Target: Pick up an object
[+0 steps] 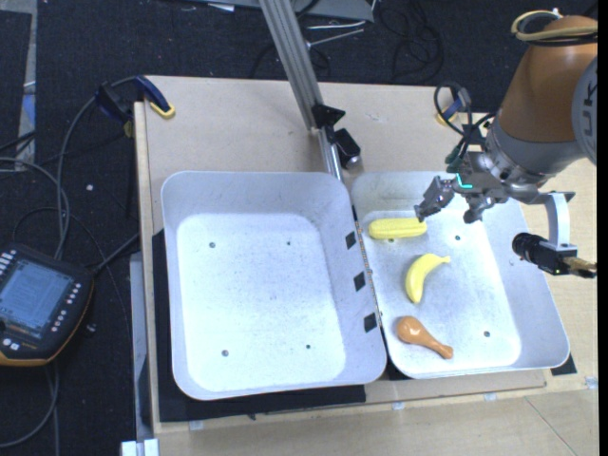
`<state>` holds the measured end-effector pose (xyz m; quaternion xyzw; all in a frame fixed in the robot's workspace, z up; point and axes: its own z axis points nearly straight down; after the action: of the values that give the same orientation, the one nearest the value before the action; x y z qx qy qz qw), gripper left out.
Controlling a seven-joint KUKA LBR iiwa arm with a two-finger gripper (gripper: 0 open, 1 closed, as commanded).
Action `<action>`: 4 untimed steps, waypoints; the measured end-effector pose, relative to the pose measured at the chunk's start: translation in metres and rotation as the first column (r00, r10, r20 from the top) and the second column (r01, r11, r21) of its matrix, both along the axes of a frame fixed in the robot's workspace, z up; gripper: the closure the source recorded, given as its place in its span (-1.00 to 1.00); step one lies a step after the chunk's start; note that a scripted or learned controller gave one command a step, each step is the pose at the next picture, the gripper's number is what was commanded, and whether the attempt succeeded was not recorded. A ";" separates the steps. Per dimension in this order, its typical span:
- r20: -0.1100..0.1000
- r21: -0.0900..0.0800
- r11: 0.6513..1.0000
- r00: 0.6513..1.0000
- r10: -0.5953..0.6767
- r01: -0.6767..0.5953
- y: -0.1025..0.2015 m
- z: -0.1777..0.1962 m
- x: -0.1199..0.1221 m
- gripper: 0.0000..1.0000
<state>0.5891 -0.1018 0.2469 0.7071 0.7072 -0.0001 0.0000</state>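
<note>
Three toys lie in the right bin [532, 312]: a yellow corn cob [397, 228] near its back left corner, a yellow banana [423, 275] in the middle, and an orange-brown drumstick [424, 336] toward the front. My gripper [451, 207] hovers over the back of this bin, just right of the corn cob and above the banana. It is open, with nothing between its fingers. The grey and orange arm comes in from the upper right.
The left bin [169, 218] stands beside the right one, their rims meeting at the centre. A slanted metal post [299, 60] rises behind the bins. A teach pendant [33, 302] and cables lie off the bench to the left.
</note>
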 end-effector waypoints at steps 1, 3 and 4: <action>0.000 0.000 1.000 1.000 0.000 0.000 0.000 0.000 0.000 -1.00; -0.005 0.001 1.000 1.000 0.000 0.000 0.002 -0.104 -0.006 -1.00; 0.007 -0.001 1.000 1.000 0.000 0.000 0.002 -0.137 -0.004 -1.00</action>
<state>0.5852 -0.1001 0.1095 0.7071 0.7071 0.0021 0.0031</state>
